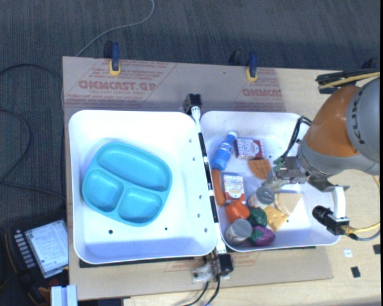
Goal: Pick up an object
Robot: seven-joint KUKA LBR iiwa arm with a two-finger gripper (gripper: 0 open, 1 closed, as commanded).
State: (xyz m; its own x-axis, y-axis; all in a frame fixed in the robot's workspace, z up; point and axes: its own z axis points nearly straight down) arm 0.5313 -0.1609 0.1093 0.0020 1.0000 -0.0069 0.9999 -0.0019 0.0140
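The right bin (255, 115) holds several small things: a blue bottle (224, 150), a red and white packet (247, 147), an orange-brown piece (260, 168), a small printed box (233, 186), a carrot (217, 187), a red-orange ball (237, 209), a grey can (238, 231), a green piece (258, 217), a purple piece (263, 236) and a pale yellow wedge (288, 203). My gripper (268, 190) is low in this bin, just left of the wedge and below the orange-brown piece. Its tip blends with the clutter under it.
The left bin (115, 247) holds a blue divided plate (126, 181). The arm's orange band (332, 129) hangs over the right bin's right wall. Two clamps (114, 57) hold the cardboard at the back. A black cable and a device lie at the far left.
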